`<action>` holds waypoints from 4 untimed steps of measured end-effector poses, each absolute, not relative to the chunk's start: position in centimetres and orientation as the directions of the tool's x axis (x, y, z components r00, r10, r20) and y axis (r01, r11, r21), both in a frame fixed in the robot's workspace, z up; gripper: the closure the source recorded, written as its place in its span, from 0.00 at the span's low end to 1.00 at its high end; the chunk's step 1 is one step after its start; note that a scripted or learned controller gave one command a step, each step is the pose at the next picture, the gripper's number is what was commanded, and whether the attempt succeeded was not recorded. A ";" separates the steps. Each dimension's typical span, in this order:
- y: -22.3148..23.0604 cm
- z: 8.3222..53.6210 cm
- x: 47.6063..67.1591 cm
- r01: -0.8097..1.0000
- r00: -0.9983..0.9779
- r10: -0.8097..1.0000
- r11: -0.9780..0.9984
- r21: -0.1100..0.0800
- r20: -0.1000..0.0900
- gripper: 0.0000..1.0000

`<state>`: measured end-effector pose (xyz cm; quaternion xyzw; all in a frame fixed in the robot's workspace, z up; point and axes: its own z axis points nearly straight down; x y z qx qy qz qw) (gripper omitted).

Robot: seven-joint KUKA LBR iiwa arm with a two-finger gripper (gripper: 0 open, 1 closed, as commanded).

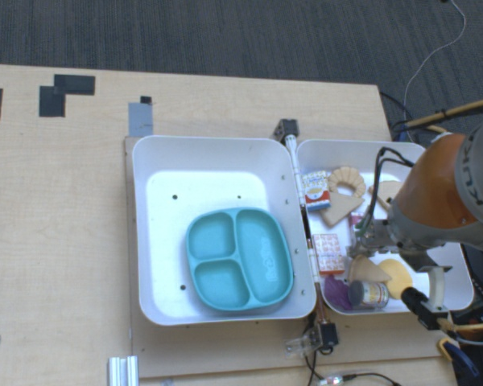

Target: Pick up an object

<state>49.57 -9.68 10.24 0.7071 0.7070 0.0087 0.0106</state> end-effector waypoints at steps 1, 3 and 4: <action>-10.3 10.3 49.5 1.000 0.007 1.000 -0.006 0.028 -0.012 0.00; -9.9 11.3 49.7 1.000 0.002 1.000 -0.002 0.031 -0.006 0.00; -8.5 9.1 49.3 1.000 -0.001 1.000 0.001 0.023 -0.005 0.00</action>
